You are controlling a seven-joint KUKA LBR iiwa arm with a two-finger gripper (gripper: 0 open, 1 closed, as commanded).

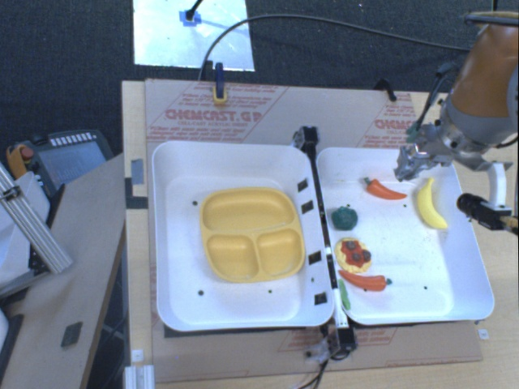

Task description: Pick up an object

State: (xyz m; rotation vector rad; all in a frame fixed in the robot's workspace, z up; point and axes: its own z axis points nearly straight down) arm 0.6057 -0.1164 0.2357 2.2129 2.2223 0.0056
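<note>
In the right bin lie an orange-red pepper, a yellow banana, a dark green round object, a small pizza slice with red toppings and a second red pepper. My gripper hangs over the bin's far side, just above and to the right of the orange-red pepper and left of the banana's top end. Nothing shows between its tips.
The left bin holds a yellow divided tray. A black divider with clips runs between the bins. A teach pendant and aluminium rail sit on the side table at left.
</note>
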